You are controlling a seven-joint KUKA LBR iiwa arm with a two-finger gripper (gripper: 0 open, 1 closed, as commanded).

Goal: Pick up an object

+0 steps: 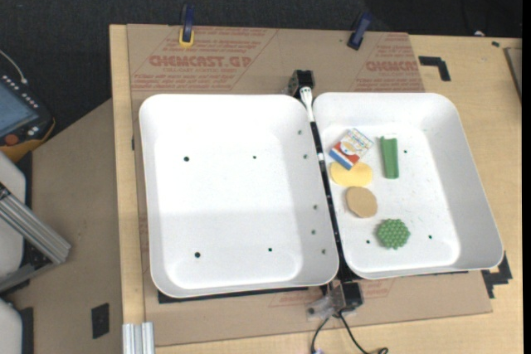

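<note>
The right bin (448,178) holds several small objects. A small white packet with red and blue print (352,147) lies near its left wall. Just below it sits a yellow piece (351,174), and under that a tan round disc (361,201). A green bar (389,157) stands lengthwise to the right of the packet. A green bumpy ball (392,234) rests near the bin's front.
The left bin (224,195) sits beside the right one on a brown cardboard sheet (249,54). Two blue clamps (187,22) (360,27) hold the sheet's far edge. A cable and connector (336,303) lie at the front between the bins.
</note>
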